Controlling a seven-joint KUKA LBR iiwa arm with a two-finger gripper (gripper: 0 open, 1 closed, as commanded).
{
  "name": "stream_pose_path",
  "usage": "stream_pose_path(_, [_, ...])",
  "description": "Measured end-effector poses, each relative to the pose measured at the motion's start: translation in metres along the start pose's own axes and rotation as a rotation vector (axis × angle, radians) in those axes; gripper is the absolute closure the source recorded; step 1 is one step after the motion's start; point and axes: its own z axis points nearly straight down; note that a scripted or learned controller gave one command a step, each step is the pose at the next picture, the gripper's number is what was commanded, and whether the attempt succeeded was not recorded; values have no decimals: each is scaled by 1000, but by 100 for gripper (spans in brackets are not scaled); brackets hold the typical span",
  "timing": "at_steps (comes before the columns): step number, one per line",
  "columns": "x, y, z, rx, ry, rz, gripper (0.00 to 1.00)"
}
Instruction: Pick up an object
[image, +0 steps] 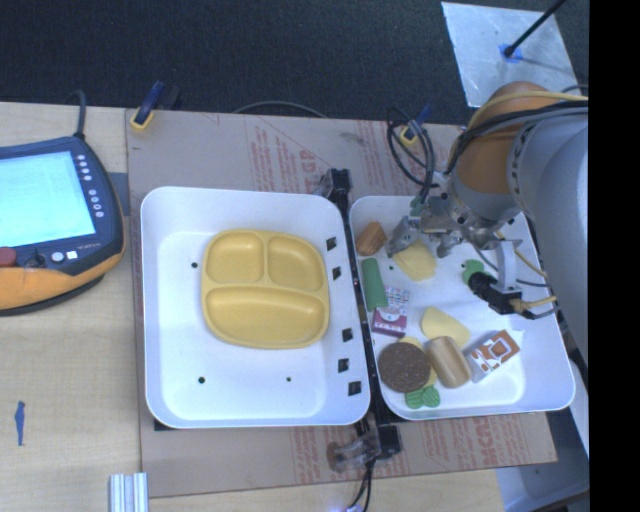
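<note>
My gripper (428, 228) is down in the right bin (545, 385), at its upper left part, right over a pale yellow block (417, 263). From this slanted view I cannot tell how the gripper is set, or whether the block is in it; the wrist and its cables crowd the spot. So I count nothing as picked up yet.

The block sits just beside an orange-brown piece (371, 238) near the bin's left wall. Below it lie a green stick (373, 284), a small red-and-white packet (389, 320), a second yellow lump (443, 324), a dark brown disc (404, 367), a tan cylinder (448, 362), a little green thing (423, 398) at the bottom rim and an orange-and-white box (493, 353). A green-topped item (472, 268) lies to the right, near black cabling.

The left bin (160, 300) bears a yellow divided tray (266, 288).

As I judge it, I am at the grasp itself: the reach is done, the block is the likely target, and what is left is a sure hold and a lift clear of the bin. The neighbours are close, so a stray nudge is a risk.
</note>
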Motion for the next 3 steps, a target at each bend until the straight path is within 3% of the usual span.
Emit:
stream_pose_path(1, [19, -7, 1, 9, 3, 0, 0])
stream_pose_path(2, [19, 7, 1, 8, 1, -1, 0])
stream_pose_path(3, [20, 12, -18, -8, 1, -7, 100])
